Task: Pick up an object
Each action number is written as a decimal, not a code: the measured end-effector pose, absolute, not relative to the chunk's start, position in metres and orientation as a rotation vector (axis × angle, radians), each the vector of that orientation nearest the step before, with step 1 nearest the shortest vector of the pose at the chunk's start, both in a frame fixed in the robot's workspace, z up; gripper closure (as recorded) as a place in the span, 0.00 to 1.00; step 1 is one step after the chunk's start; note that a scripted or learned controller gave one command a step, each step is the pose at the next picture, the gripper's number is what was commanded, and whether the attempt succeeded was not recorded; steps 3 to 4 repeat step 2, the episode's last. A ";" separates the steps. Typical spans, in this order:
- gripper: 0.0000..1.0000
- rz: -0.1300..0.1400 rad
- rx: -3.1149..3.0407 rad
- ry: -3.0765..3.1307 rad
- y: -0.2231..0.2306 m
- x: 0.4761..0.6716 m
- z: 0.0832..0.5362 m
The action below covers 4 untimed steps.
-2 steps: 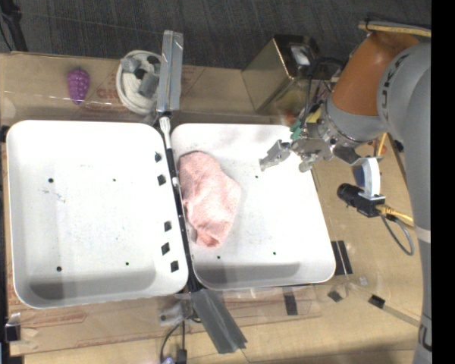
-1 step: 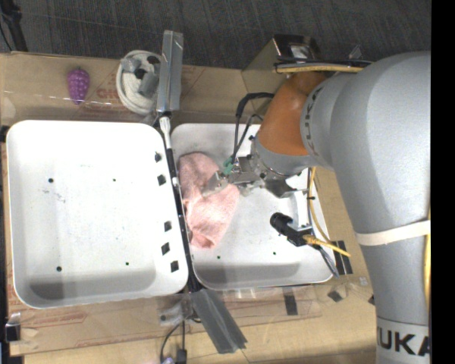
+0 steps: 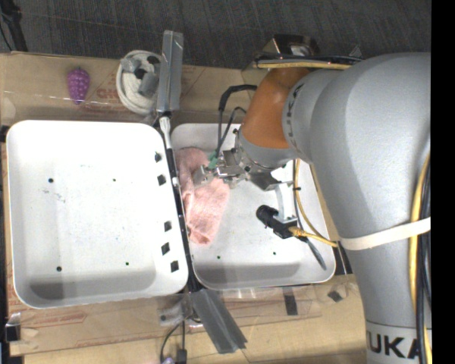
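Cloth looks like the target here: a crumpled pink cloth [image 3: 205, 202] lies in the right bin [image 3: 250, 277], bunched against the wall it shares with the left bin [image 3: 83, 203]. The gripper [image 3: 214, 169] is parked right on the cloth's upper part, so the cloth sits directly under the jaws and trails off below and a bit to the side of them. My guess is the arm [image 3: 364, 127] comes down near the top of the heap because that's where the fabric is piled highest, so there's a fold to pinch instead of flat bin floor. Can't tell whether the jaws are apart or together, the wrist hardware and the cloth blur into each other, so I wouldn't call it a grasp. Being jammed against the wall could make it awkward, since there's not much room on the far side of the jaws. Well away from the jaws, out on the bench past the 2 bins, there's a small purple object [image 3: 77, 84] and a white roll [image 3: 136, 78], neither in play I'd say. Only readable writing is the lettering [image 3: 398, 345] low on the arm, cut off to "UKA".
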<state>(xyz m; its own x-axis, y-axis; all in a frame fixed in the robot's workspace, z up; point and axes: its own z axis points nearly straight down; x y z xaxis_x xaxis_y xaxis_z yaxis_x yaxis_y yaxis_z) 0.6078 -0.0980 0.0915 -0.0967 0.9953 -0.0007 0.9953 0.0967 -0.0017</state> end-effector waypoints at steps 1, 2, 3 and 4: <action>1.00 0.005 -2.103 -2.325 -0.097 0.608 0.099; 1.00 0.005 -1.742 -2.610 -0.068 0.657 0.190; 1.00 0.005 -1.742 -2.610 -0.068 0.657 0.190; 1.00 0.005 -1.742 -2.610 -0.068 0.657 0.190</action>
